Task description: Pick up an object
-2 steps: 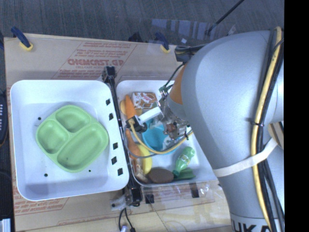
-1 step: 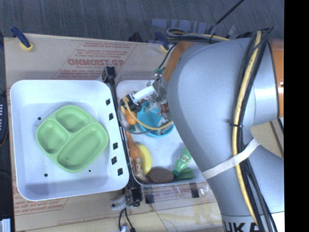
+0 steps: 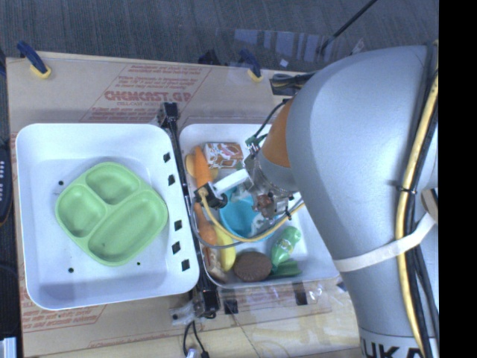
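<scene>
Reaching in from the right, the grey arm [image 3: 358,200] covers much of the right bin [image 3: 319,258], and its orange band sits just above the wrist. The gripper [image 3: 270,200] hangs low over the middle of that bin, right beside a blue bowl [image 3: 238,216]. Whether it is released, clenched or grasping anything, I cannot tell.

All the loose things lie in the right bin. An orange carrot [image 3: 200,166] lies along the left wall near the far end, with a small printed box [image 3: 223,155] just beside it. Nearer the front, a yellow banana [image 3: 226,256] lies by the left wall, a round brown disc [image 3: 253,266] sits next to it, and a green bottle [image 3: 285,245] lies just right of the disc.

The left bin [image 3: 33,162] holds 1 green plate [image 3: 112,213] with 3 compartments, lying flat near its middle. Both bins rest on a surface [image 3: 112,88] covered by cardboard with red print.
</scene>
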{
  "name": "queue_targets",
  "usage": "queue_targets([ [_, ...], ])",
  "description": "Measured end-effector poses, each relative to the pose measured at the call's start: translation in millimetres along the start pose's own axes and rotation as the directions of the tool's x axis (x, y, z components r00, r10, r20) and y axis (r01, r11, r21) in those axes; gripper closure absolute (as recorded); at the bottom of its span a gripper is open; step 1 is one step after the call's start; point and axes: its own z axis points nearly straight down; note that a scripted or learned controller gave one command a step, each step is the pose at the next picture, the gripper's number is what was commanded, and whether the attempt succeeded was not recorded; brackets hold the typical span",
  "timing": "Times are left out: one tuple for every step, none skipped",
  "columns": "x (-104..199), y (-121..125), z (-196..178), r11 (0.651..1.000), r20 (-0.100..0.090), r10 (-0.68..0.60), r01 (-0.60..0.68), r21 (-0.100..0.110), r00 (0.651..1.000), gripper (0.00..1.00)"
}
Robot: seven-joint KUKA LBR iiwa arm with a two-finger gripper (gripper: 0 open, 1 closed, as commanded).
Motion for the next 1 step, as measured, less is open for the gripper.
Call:
queue_targets([
  [66.4, 14.3, 0.9, 0.999, 0.005, -0.034, 0.034, 0.001, 0.999, 0.0],
])
